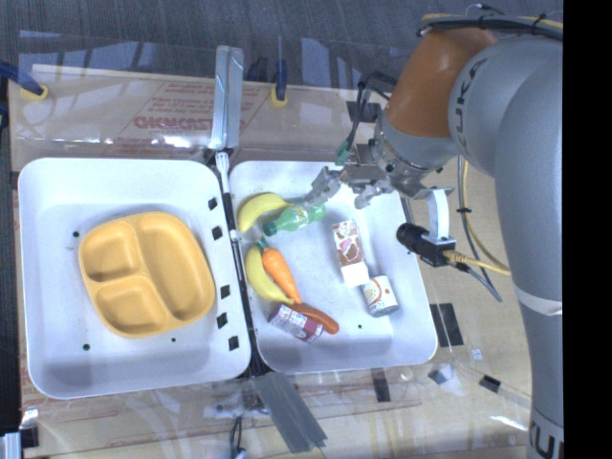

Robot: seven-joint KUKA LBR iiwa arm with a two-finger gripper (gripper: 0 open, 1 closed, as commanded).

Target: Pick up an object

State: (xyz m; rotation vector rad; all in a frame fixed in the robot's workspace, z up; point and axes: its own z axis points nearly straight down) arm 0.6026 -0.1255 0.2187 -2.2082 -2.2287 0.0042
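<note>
While the gripper hangs low over the far part of the right bin, the step in hand reads as the approach to a pick, with nothing lifted yet
Its fingers look spread, one angled down-left towards the green bottle, and nothing sits between them; that bottle, the likeliest target, lies on its side in the far-left part of the bin, touching the far banana, its long axis running left to right and rising slightly to the right, though which end is the cap I cannot tell; the next move probably calls for a short drop with the fingers set across that axis, closing on the bottle's middle without dragging the banana; carrot, snack packet and small cans lie nearer, and the yellow tray sits in the left bin
</note>
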